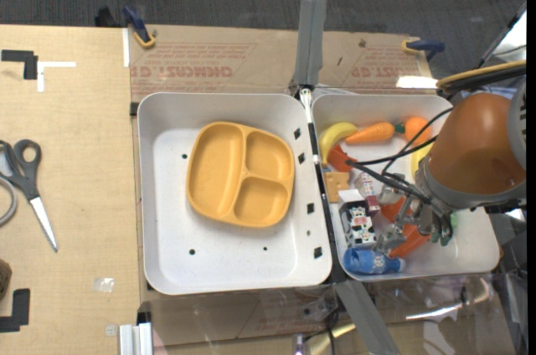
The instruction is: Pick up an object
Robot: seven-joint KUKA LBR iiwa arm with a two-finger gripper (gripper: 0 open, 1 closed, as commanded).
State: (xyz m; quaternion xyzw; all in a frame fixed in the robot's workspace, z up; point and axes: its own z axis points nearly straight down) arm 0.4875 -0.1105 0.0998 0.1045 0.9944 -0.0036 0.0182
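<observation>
You are at the reach-and-grasp step: the arm (473, 148) has its wrist low over the right bin (469, 257), and the gripper (402, 232) sits down among the clutter there. From above you cannot tell how its grasp stands or whether it has anything. Candidate objects crowd close: an orange piece (410, 244) just beside the tool, a blue item (373, 263) at the near wall, a small printed box (358, 223), and a carrot (370, 133) and banana (335, 134) farther back. The yellow divided plate (240, 174) lies alone in the left bin (167, 261). Judge the next move as closing on one item, then lifting straight to confirm.
</observation>
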